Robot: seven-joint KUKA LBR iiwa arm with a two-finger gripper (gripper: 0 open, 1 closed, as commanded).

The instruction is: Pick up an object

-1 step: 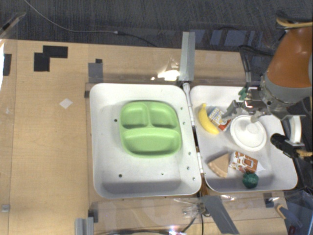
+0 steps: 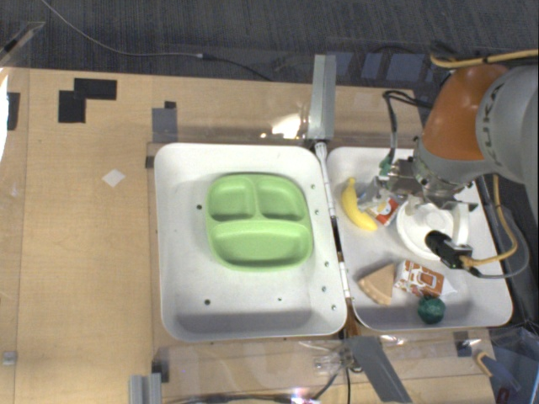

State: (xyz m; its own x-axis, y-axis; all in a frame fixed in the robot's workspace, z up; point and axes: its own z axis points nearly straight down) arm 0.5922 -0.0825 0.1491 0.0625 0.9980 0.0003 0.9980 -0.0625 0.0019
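We see the arm [image 2: 480, 116] filling the upper right of the frame, bent down over the right bin [image 2: 497, 310], so we judge the step in hand to be the descent toward an object, with nothing yet lifted. To the left, the left bin [image 2: 177, 251] carries a green divided plate [image 2: 257, 221] at its centre, well apart from the work. The gripper [image 2: 402, 190] sits low in the upper middle of the right bin, its body hiding the tips, so we cannot tell whether it is parted or closed, nor whether it grips anything. Just beside it to the left lies a banana [image 2: 357, 207], and a red-and-white packet [image 2: 386, 212] is near its tip. Lower in the frame are a tan wedge [image 2: 378, 284], a patterned packet [image 2: 419, 278] and a small green ball [image 2: 431, 310]. The next move, in our judgement, calls for settling squarely over one item before closing.
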